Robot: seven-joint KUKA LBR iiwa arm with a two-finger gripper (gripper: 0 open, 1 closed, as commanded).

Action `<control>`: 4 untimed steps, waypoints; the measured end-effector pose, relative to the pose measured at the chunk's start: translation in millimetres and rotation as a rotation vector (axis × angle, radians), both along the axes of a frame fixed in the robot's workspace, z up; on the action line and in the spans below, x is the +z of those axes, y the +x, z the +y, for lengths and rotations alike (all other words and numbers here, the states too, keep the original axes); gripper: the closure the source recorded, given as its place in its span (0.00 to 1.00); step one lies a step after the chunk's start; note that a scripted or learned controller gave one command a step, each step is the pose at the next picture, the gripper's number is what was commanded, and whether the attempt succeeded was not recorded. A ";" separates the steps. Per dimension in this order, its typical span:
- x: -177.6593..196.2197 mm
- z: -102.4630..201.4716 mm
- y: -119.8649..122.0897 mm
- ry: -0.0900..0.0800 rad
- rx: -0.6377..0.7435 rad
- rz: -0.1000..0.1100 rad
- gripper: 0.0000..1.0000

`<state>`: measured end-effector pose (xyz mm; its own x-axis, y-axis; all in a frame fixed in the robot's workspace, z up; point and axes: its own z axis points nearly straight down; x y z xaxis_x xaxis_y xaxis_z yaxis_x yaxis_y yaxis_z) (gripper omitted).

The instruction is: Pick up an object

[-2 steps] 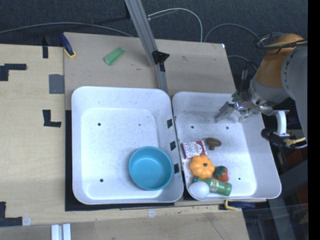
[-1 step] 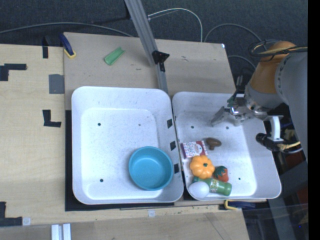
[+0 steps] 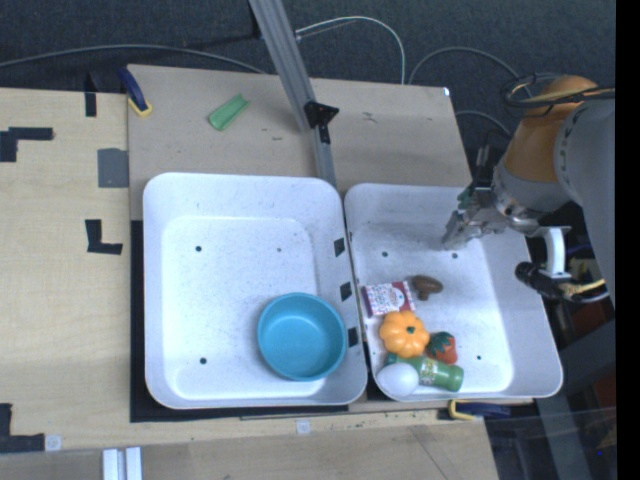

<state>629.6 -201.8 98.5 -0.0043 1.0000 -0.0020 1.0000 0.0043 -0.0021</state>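
camera view: tool (image 3: 456, 236) above right bin (image 3: 520, 308).

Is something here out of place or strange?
One thing: a green block lies on the bench outside both bins. The blue bowl sits upright in the left bin; small items cluster in the right bin.

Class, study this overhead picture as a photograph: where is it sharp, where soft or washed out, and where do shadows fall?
Camera view: even, soft light; the white bins look bright, almost washed out, with little texture; the blue bowl casts only a faint shadow; the gripper and the small items near the orange pumpkin are soft, lacking fine detail; the dark floor at top is dim.
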 end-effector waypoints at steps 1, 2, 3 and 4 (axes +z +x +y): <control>45.3 3.3 7.6 0.001 -0.002 -0.005 1.00; 98.7 3.7 8.6 0.001 -0.002 -0.006 1.00; 103.8 52.9 -8.9 0.003 0.001 -0.001 1.00; 117.5 107.1 -17.4 0.004 0.003 -0.002 1.00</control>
